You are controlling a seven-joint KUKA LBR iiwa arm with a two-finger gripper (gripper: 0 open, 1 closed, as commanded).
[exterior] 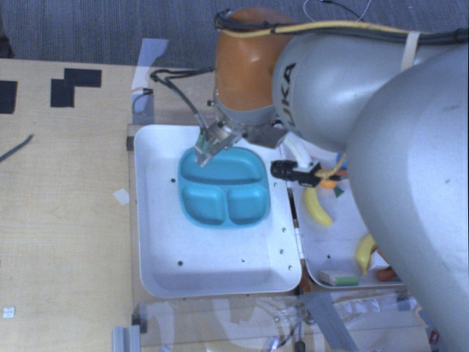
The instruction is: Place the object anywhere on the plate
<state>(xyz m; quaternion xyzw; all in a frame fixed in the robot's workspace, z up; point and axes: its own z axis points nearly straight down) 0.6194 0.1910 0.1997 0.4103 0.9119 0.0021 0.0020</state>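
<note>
While the arm [352,86] blocks most of the right bin [326,259], the gripper [206,149] sits over the blue plate's [223,189] upper-left corner, maybe pinching something greenish, honestly can't tell.

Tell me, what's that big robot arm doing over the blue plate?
The grey and orange arm reaches in from the right and hangs its claw over the top left corner of the blue divided plate, which sits in the left white bin. Its job is to put an object on that plate. Two bananas and other small things lie in the right bin. I can't tell whether the claw carries anything.
</note>
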